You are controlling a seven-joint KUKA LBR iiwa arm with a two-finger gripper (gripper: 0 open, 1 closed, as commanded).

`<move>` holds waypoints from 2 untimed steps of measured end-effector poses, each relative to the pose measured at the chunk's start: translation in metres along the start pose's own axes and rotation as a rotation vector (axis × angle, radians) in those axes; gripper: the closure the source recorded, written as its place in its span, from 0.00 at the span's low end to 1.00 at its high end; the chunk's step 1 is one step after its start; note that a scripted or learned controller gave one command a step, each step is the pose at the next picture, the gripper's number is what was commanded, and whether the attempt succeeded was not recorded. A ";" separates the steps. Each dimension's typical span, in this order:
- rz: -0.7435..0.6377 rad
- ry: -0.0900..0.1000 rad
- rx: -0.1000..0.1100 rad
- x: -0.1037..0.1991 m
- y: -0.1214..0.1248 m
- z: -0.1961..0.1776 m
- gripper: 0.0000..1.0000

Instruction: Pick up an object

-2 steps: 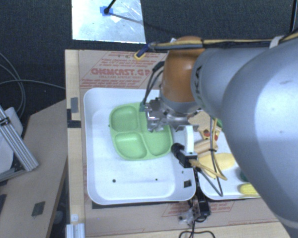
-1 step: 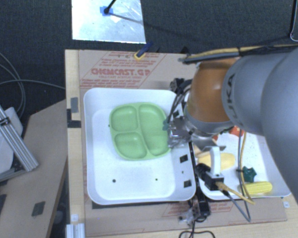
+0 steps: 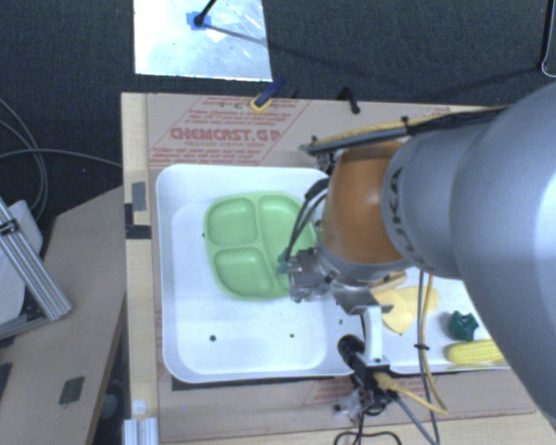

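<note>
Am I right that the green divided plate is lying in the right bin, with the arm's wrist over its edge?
Not quite: the camera view shows the green divided plate lying in the left bin, not the right one. The arm's wrist is indeed over the plate's right edge.

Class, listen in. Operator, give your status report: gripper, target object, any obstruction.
Arm over left bin, gripper end by green plate. Nothing seen held. Yellow pieces, corn in right bin.
</note>
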State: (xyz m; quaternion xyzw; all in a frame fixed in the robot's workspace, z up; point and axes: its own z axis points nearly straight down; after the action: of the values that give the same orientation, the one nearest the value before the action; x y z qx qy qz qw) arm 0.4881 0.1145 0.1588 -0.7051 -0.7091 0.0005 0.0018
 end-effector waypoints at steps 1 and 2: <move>0.006 -0.001 -0.005 -0.003 -0.001 0.076 1.00; 0.006 -0.010 0.027 0.042 0.017 0.076 1.00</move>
State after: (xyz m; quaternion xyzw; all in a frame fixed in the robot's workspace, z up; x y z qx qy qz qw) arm 0.5042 0.1565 0.0826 -0.7070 -0.7070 0.0135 0.0077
